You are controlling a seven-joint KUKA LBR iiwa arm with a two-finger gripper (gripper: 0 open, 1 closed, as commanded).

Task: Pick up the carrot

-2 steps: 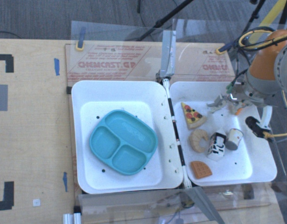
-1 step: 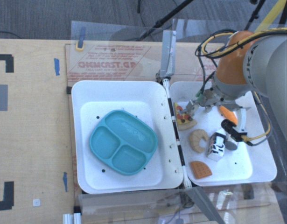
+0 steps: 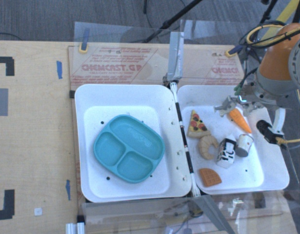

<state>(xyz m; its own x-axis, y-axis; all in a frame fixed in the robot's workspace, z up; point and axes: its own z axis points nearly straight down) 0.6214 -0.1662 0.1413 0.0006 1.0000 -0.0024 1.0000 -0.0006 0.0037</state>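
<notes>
Carrot (image 3: 240,120), a small orange tapered plastic toy, lies at two o'clock in the right white bin (image 3: 271,182), beneath the metal gripper (image 3: 236,103), positioned for descent; whether clenched, I cannot tell.

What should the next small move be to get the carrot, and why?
Probably a short lateral shift to centre the gripper over the carrot, then a straight descent. The carrot lies flat in the right bin, just beside and below the fingertips, slanting toward the small can, and nothing shows it gripped yet.
</notes>
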